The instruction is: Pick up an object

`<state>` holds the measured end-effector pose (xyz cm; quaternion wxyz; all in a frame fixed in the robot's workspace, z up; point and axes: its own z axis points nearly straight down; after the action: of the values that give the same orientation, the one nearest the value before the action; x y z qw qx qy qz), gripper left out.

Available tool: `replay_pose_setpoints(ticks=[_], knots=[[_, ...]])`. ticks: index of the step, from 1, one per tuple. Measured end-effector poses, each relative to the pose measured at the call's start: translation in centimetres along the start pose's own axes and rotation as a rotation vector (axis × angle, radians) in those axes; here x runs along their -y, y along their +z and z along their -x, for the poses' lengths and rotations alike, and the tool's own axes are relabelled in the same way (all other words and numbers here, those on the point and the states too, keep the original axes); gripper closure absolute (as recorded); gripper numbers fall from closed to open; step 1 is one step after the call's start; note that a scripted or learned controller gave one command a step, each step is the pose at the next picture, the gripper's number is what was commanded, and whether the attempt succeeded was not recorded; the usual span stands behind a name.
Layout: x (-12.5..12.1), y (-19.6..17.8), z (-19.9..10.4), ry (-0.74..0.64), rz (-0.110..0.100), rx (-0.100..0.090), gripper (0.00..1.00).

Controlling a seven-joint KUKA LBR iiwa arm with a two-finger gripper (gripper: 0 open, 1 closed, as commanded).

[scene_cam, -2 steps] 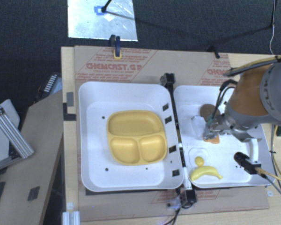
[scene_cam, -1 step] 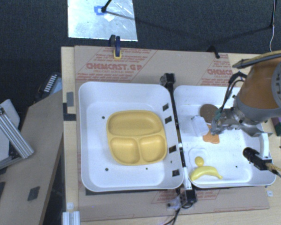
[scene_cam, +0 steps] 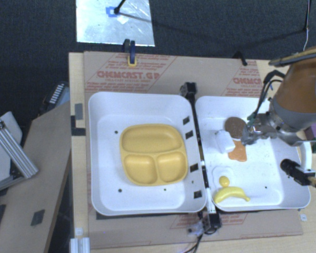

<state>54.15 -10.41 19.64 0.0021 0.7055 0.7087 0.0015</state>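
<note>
Camera view: we see the gripper [scene_cam: 248, 136] low in the right-hand shallow white bin [scene_cam: 292, 194], among a brown disc [scene_cam: 234, 125], a small white block [scene_cam: 223, 140] and a flat orange piece [scene_cam: 237, 153], presumably choosing one; its state we cannot tell. A yellow plastic banana [scene_cam: 231, 194] lies at six o'clock.

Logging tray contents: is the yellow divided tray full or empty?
Empty: the yellow divided tray in the left bin shows three bare compartments.
</note>
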Motion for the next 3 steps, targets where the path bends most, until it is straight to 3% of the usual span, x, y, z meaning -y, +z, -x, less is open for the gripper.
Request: replay_pose_setpoints(ticks=[1,3], knots=[[-0.1,-2.2,0.0,0.000,-0.001,0.000,1.00],[0.0,-4.3,-10.4,-0.004,-0.002,-0.002,1.00]])
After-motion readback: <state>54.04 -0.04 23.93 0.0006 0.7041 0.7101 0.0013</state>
